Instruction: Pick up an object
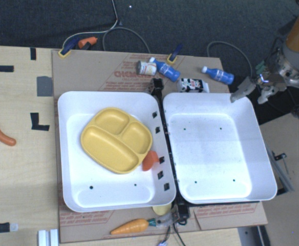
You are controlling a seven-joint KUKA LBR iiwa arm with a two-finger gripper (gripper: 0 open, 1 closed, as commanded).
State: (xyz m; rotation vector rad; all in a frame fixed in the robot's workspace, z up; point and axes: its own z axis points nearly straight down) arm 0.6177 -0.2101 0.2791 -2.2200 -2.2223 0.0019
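Note:
A yellow divided plate (pixel 118 139) lies in the left bin (pixel 70 152). A small orange-red piece (pixel 149 161) rests against the plate's lower right edge. The right bin (pixel 216 147) holds nothing that I can make out. My gripper (pixel 251 94) hangs at the far right, over the top right corner of the right bin. Its fingers (pixel 240 92) stand open with nothing between them, well away from the plate and the orange-red piece.
Behind the bins lie a blue bottle (pixel 168 70), a second blue bottle (pixel 218 75), a white bottle (pixel 147 67) and a black-and-white box (pixel 193 85). A toy carrot (pixel 131 226) lies in front of the bins, and a sausage (pixel 2 134) far left.

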